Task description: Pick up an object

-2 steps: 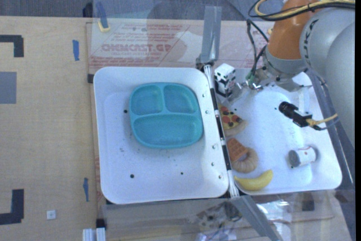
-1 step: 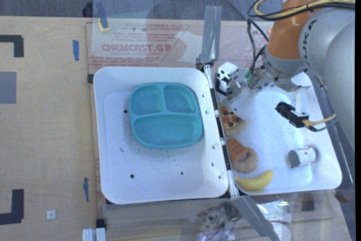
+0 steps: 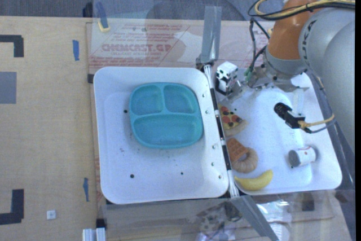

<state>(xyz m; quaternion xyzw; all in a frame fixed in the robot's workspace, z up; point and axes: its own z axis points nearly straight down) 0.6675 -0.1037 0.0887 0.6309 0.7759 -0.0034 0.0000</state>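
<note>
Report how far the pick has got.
Done: the arm has reached over the right bin, its tool near the back left corner. In hand: nothing visibly lifted; the tool sits beside a small black and white object. Left: the grasp and lift. The pizza slice, banana and cup lie on the bin floor.

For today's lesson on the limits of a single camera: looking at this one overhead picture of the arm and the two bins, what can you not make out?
- Gripper: the orange band and wrist cover it, so its fingers cannot be judged.
- Far right corner of the right bin: hidden under the arm.
- Black and white toy at the divider: too small to identify.
- Small cylinder: label blurred.
- Clutter along the camera view's bottom edge: cut off.
</note>
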